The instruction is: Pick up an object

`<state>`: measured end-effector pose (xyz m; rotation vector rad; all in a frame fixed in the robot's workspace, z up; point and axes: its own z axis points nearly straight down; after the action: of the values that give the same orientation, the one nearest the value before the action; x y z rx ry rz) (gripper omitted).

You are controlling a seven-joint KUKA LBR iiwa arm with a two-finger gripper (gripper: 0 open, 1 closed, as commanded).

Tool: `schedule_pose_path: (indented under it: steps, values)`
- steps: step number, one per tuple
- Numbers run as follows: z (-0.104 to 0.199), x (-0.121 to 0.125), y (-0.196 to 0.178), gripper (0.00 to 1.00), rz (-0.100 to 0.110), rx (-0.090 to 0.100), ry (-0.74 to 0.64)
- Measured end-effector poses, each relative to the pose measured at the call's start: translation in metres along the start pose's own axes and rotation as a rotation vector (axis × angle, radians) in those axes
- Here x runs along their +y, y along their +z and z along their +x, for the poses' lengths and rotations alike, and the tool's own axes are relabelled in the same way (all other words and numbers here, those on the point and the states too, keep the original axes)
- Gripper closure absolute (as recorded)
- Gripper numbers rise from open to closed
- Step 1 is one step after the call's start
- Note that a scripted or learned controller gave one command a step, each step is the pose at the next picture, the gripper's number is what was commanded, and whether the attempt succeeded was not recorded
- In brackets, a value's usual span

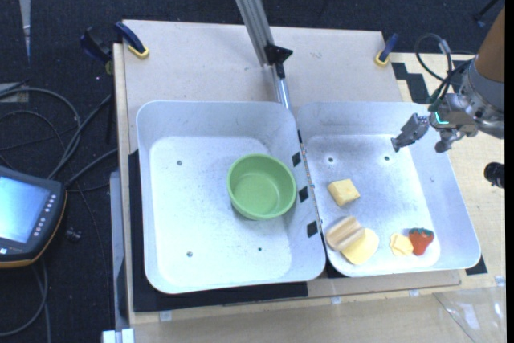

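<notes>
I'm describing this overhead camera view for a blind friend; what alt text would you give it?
A robot arm's open pincer hovers over the back of the right white bin, holding nothing. Near that bin's front lie a yellow block, a tan and yellow piece and a small red and yellow toy. The left white bin holds a green bowl.

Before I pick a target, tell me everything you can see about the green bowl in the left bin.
The green bowl is a round, light green dish that looks like smooth plastic, with a thick rim and a paler inside. It stands upright, mouth up, with nothing visible inside. It rests on the floor of the left bin, toward that bin's right side, close to the divide between the two bins. Nothing else touches it. The gripper hovers over the right bin, well away.
</notes>
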<state>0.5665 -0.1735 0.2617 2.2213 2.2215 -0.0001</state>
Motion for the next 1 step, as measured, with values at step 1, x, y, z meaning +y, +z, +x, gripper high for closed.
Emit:
schedule_pose_path:
  steps: [1]
  values:
    - [0.0000, 0.0000, 0.0001, 0.00, 0.000, 0.000, 0.000]
